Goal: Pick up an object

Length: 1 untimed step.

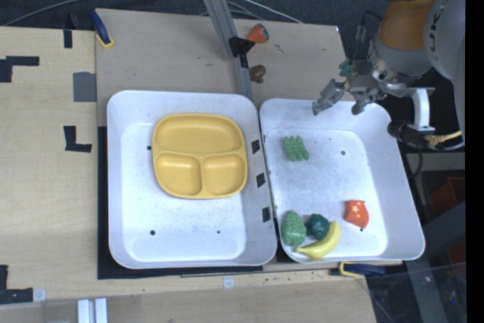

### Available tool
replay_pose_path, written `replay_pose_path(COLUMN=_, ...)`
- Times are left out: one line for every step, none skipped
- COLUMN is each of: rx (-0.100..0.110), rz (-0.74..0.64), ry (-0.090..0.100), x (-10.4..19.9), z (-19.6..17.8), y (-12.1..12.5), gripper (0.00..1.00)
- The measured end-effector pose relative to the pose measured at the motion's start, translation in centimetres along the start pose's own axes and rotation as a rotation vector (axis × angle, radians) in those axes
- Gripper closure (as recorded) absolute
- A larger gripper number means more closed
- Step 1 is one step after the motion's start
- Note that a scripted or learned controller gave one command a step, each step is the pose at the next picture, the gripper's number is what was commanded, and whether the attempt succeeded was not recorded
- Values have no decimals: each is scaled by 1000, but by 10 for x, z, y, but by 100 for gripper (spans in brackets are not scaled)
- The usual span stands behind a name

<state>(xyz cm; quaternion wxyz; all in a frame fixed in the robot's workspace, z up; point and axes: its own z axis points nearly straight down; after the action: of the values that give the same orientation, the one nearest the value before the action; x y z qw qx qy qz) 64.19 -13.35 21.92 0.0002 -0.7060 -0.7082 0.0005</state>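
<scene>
My gripper (339,105) hangs over the back edge of the right bin (393,163), open, with nothing between its fingers. In that bin a light green ridged toy (296,148) lies near the left wall, below and to the left of the gripper. A red toy (356,213) rests toward the front right. At the front left corner a green toy (293,227), a dark green toy (317,225) and a yellow banana (324,243) sit bunched together.
The left bin (128,200) holds a yellow divided plate (200,155). A grey pole (219,4) slants across the bench behind the bins, with a small orange item (259,32) and a brown one (257,73) near its base.
</scene>
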Motion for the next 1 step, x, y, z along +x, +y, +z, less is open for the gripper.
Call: replay_pose_path(rx=0, rz=0, ry=0, x=0, z=0, y=0, gripper=0)
